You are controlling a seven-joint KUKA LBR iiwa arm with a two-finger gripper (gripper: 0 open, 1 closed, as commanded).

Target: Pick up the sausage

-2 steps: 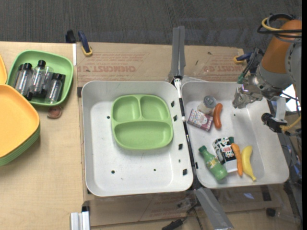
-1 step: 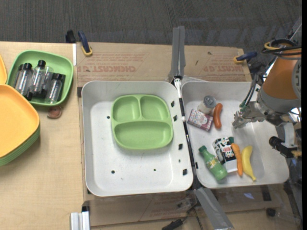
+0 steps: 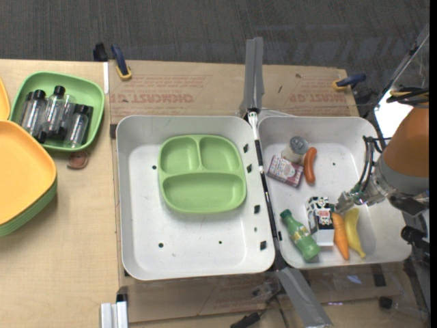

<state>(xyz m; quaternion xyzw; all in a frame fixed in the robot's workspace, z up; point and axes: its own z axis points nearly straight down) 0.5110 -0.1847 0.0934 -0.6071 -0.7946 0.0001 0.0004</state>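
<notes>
Camera view: small orange-red sausage (image 3: 310, 165) lies upright-ish in right shallow white bin (image 3: 341, 125), upper middle, touching pink-purple carton (image 3: 285, 171), just below a grey-capped small jar (image 3: 296, 145). Two-finger gripper (image 3: 353, 198) hovers low at the bin's right side, just above yellow banana (image 3: 353, 231) and orange carrot (image 3: 340, 236), well apart from sausage; grasp state: cannot tell. Green plastic bottle (image 3: 300, 235) lower left. Left white bin (image 3: 136, 203) holds a green divided plate (image 3: 202, 173).
</notes>
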